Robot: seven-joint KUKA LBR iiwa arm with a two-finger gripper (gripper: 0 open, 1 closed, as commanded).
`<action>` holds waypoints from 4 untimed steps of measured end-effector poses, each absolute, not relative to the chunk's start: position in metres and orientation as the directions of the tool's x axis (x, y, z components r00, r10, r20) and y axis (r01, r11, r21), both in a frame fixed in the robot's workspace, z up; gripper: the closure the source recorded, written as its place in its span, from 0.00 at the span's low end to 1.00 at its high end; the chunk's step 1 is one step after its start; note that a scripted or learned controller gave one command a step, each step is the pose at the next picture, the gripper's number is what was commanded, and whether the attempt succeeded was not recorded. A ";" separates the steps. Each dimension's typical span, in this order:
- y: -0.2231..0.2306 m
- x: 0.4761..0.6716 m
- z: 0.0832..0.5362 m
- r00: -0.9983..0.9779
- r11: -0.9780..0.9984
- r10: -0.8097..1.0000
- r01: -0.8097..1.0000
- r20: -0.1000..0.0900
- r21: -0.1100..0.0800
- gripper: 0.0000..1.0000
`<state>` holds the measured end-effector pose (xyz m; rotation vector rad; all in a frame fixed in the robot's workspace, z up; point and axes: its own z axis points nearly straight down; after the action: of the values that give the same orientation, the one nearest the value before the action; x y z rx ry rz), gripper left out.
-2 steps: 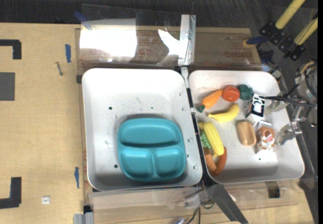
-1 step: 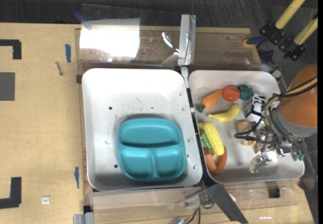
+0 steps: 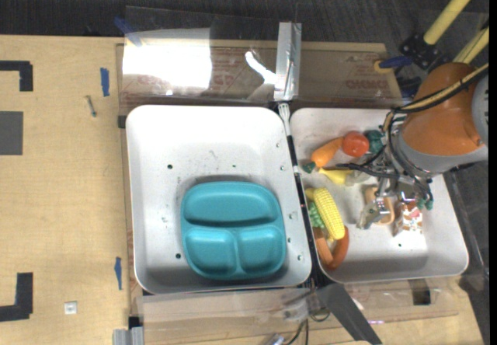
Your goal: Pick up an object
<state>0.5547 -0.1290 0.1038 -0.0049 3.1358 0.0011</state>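
Two white bins sit side by side across the middle of the frame. The left bin (image 3: 155,149) holds a teal divided tray (image 3: 231,228), lying flat toward its lower edge, with one long compartment across its top and two smaller ones below. The right bin (image 3: 443,254) holds a scatter of toy food crowded along its left side: an orange carrot-like piece (image 3: 324,154) beside a red tomato (image 3: 356,144) near the upper left of that bin, a small yellow piece (image 3: 334,176) just below them, a corn cob (image 3: 328,211) running down the left wall with something green (image 3: 315,215) tucked against it, and an orange-red piece (image 3: 335,249) at the lower left corner.

My arm comes in from the right edge of the frame, the orange band (image 3: 439,122) over the bin's upper right. My gripper (image 3: 388,200) hangs low in the middle of the right bin, among a few small, mixed-colour items I cannot identify. Whether I am grasping anything I cannot tell; the metal parts blur together with those items. The corn cob lies just left of my gripper, apart from it, bright yellow and ridged.
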 end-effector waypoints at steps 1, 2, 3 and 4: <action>-0.092 0.625 0.089 -0.999 0.999 -0.035 -0.035 -0.012 0.000 0.00; -0.104 0.664 0.089 -0.990 0.990 0.141 0.141 0.020 0.005 0.00; -0.104 0.672 0.103 -0.990 0.990 0.140 0.140 -0.015 0.002 1.00; -0.049 0.667 0.192 -0.979 0.979 0.202 0.202 -0.017 0.004 1.00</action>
<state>0.6670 -0.0489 0.1918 0.3167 3.1084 0.0041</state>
